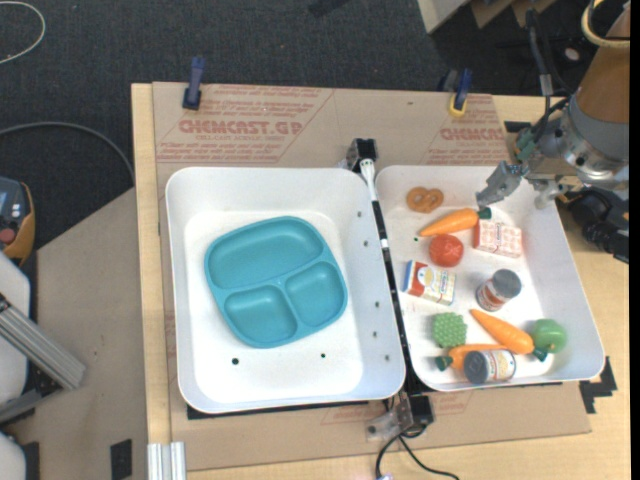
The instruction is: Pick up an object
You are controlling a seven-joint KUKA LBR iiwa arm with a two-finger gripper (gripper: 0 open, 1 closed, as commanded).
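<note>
Clutter filled the right bin, and none of it looked heavy: judged from their looks these were small plastic play-food pieces, stiff, light and smooth, likely to slide or roll if nudged off-centre. Nearest the camera, at about 6 o'clock in that bin, a small jar lay on its side beside a green pepper-like piece and a carrot; a knobbly green piece sat at 7 o'clock. Mid-bin stood a tin, a small carton and a red tomato. Farther, at 12 o'clock, lay a second carrot, a pink box and a pretzel. The box, flat-sided, seemed the surest hold, pinched across its narrow width. The gripper hung just above it, holding nothing; whether its fingers were parted I cannot tell. The left bin held a teal divided tray
</note>
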